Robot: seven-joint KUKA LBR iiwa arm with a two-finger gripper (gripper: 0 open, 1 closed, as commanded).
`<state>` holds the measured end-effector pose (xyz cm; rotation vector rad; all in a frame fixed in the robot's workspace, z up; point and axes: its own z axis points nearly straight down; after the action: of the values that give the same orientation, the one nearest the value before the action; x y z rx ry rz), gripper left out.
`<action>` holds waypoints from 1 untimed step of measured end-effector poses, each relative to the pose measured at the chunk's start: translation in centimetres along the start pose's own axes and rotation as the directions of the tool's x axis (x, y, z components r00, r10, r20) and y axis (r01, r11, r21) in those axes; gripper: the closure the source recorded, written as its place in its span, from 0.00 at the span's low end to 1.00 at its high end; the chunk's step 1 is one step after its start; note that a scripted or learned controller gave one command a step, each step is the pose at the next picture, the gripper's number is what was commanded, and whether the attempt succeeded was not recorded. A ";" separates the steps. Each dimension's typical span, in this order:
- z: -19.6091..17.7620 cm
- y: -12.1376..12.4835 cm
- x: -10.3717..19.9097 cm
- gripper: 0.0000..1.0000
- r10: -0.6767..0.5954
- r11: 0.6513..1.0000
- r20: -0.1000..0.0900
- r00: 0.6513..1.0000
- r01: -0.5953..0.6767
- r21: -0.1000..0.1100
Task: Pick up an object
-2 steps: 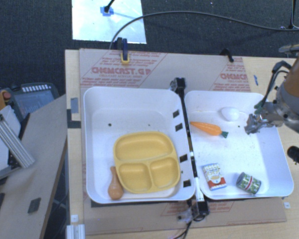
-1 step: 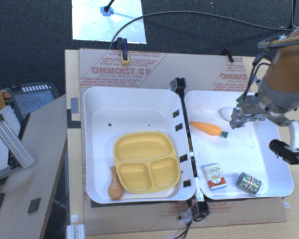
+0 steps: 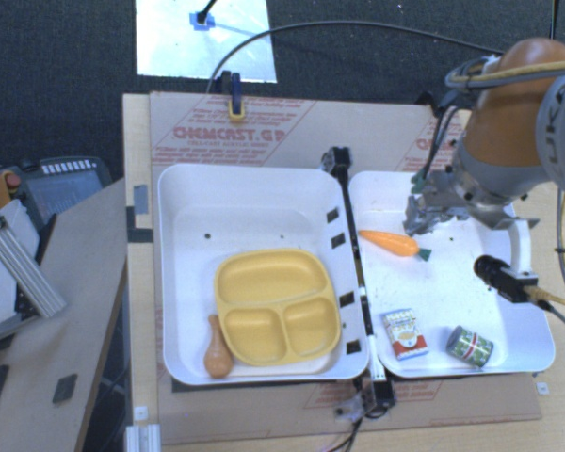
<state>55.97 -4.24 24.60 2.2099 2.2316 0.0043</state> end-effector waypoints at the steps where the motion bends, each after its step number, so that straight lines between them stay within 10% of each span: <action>1: 1.3 0.7 4.8 1.00 0.001 1.000 0.000 1.000 -0.001 0.002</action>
<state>56.61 0.61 23.31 2.2116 2.2318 0.0021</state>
